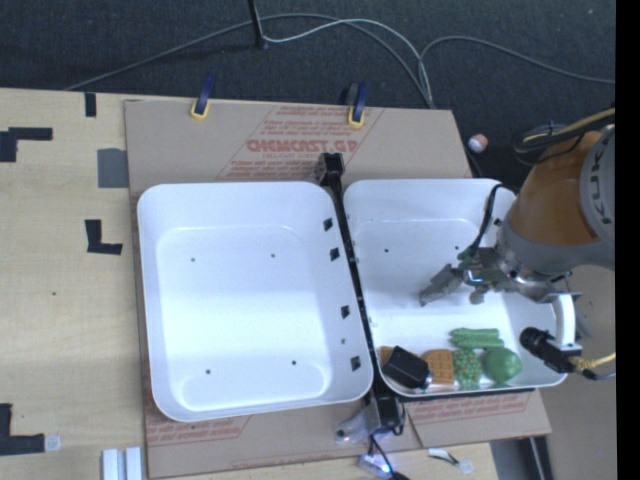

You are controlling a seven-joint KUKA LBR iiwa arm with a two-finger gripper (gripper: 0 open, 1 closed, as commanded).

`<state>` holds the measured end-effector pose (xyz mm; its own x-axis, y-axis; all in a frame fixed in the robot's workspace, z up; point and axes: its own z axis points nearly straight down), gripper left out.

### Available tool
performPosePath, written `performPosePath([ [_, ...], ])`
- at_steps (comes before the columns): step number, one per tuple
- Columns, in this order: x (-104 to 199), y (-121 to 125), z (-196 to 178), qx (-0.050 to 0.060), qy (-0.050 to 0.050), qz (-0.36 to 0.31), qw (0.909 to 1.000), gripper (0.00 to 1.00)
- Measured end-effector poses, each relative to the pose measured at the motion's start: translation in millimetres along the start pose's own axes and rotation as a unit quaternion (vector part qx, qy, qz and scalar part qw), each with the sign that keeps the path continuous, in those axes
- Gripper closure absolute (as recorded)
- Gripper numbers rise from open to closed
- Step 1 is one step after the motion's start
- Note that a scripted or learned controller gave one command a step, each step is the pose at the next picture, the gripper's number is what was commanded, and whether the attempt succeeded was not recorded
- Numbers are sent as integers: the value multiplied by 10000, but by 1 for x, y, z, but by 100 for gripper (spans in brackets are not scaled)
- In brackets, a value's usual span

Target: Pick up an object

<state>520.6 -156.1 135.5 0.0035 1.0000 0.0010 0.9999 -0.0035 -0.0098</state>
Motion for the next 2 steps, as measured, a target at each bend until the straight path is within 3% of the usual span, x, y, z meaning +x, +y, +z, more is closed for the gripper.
performPosePath([
  [1,19,64,21,-40,-1,-33,10000,0],
  [2,17,64,10,-46,-3,-21,10000,100],
])
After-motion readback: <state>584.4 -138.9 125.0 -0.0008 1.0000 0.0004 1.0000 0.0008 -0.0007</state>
